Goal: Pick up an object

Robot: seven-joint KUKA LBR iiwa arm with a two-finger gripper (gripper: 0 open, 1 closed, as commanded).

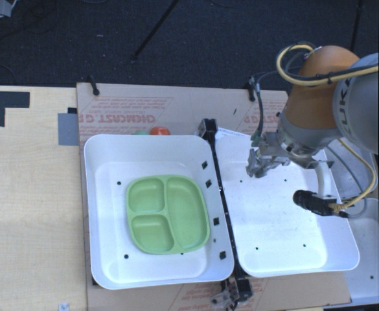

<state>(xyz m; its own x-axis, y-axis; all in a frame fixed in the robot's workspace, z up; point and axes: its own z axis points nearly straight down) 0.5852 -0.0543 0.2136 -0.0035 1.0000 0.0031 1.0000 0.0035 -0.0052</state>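
Note:
A light green divided plate [168, 213] lies flat in the left white bin [105, 167], a little right of its middle. My gripper [259, 166] hangs over the upper left part of the right white bin [280, 251], near the divider between the bins. Nothing shows in its grasp. The grey arm with its orange band [319, 86] comes in from the upper right.
A small red-orange object [160, 131] and a bit of green [140, 133] peek out behind the left bin's far rim. A black connector on a yellow cable [312, 202] hangs over the right bin's right side. Black clips [208, 129] join the bins.

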